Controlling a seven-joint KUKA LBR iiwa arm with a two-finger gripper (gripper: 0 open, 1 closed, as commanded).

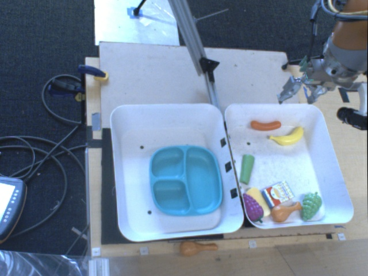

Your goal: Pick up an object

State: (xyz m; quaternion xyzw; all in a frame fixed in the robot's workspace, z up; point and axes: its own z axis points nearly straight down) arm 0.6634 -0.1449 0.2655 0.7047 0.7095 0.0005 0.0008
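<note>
Plainly, a curved yellow banana (287,137) lies untouched.

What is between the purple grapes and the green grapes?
In the camera view, a toy drumstick lies between the purple grapes and green grapes.

The arm (348,36) ran off the top-right corner, its upper part out of frame. At the left edge a screened device (8,206) was cut off partway, and the print on the small box (278,193) was too small to read.
</note>
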